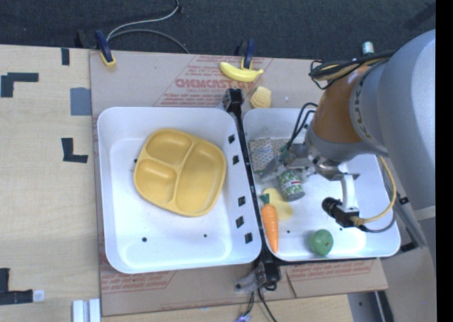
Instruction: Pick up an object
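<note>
Arm (pixel 386 101): grey with an orange band, it reaches in from the right of the frame and bends down over the right bin.
Gripper (pixel 289 172): low in the middle of the right bin, right over a small can; I cannot tell how the tool is set, wide or narrow, or whether it has hold of anything.
Can (pixel 291 185): green and white, upright or nearly so, at the centre of the right bin, touching or just under the gripper.
Carrot (pixel 270 226): orange, lying lengthwise along the left wall of the right bin, low in the frame.
Green apple (pixel 320 243): lower right part of the right bin, apart from the can.
Right bin (pixel 375 246): white and shallow, right of centre.
Left bin (pixel 120 243): white, just beside the right one.
Yellow plate (pixel 180 172): divided, resting in the upper middle of the left bin.
Banana (pixel 241 72): on the cardboard above the bins, near the top centre.
</note>
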